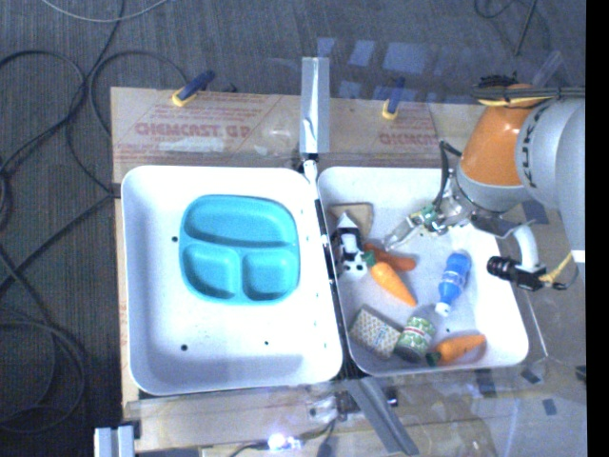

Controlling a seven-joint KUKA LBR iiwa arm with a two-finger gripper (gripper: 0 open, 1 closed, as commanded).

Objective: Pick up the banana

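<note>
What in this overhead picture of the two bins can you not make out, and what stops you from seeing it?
- Gripper, camera view: too small and blurred to tell whether its fingers are open.
- Banana: none can be recognised among the right bin's clutter; the items are small and overlapping.
- Small can: label too small to read.
- Arm: cut off by the right edge.
- Cardboard lettering: faint and blurred under the plastic cover.

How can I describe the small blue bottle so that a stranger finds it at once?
Take the white bin on the view's right. Toward its right side lies a small blue plastic bottle, white-capped. It alone is blue; its neighbours are orange carrot toys.
</note>
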